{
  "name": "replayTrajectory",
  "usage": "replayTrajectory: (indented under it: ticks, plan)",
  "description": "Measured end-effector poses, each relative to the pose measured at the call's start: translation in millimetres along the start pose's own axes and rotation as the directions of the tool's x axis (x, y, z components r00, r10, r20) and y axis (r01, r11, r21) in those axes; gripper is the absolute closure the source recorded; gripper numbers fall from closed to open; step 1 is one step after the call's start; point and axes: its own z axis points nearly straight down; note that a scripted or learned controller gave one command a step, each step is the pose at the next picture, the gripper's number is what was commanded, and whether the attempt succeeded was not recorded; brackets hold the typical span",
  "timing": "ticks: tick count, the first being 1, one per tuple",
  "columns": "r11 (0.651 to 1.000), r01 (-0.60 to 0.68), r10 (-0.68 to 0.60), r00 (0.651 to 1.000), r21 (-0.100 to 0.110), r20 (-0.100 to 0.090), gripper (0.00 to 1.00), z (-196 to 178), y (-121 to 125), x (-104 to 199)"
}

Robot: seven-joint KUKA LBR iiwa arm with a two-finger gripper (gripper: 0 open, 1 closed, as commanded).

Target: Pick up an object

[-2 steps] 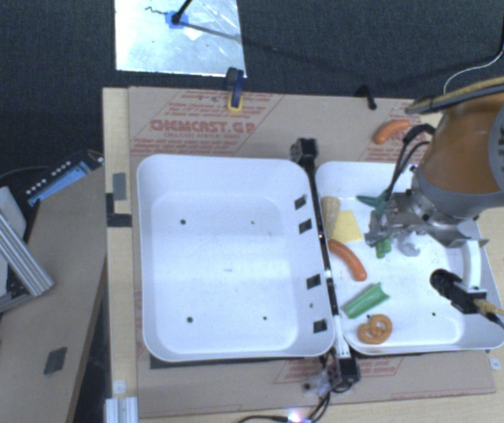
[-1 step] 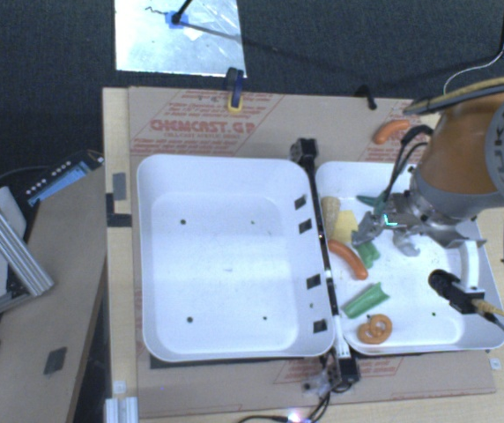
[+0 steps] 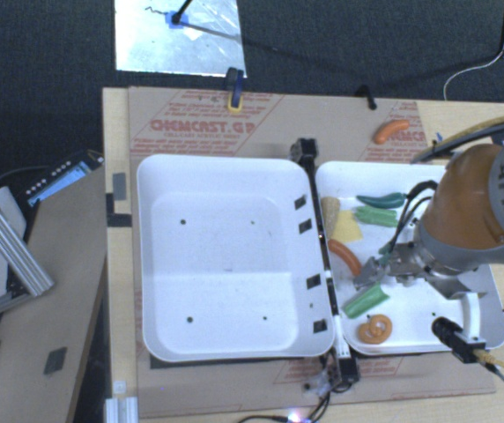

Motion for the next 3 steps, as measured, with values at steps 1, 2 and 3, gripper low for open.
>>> replayTrajectory:
  ticks: [1,2,3]
  plan:
    - [1.0,0.007,-0.007,1.0,-0.013,0.003,0.0,33.2,84.0,-3.7]
    - [1.0,0.005,-0.005,1.0,-0.008,0.001,1.0,23.2,81.2,-3.8]
    - [1.0,0.005,-0.005,1.0,-0.009,0.001,1.0,-36.7,46.7,11.3]
